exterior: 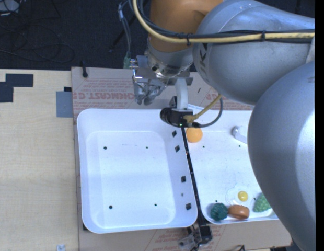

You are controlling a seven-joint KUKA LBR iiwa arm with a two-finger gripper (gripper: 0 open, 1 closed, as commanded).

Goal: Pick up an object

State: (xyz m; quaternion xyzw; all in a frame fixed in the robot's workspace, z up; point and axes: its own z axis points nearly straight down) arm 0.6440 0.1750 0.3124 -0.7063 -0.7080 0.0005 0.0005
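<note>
My gripper (145, 95) hangs under the orange-banded wrist, over the cardboard just behind the back rim of the left bin (83, 140). Nothing shows in its grasp. An orange ball (194, 135) lies in the right bin (214, 166) near its back left corner, to the right of and below the gripper. Along that bin's front edge lie a teal lump (219, 212), an orange-brown piece (238, 211), a green piece (262, 203) and a white-and-yellow fried egg toy (239, 196). A small white object (238, 133) sits near the arm's edge.
A black divider strip (185, 161) runs between the two bins, with a black fitting and cable (177, 116) at its back end. The big grey arm covers the right part of the right bin. A tan bench top (31, 166) lies to the left.
</note>
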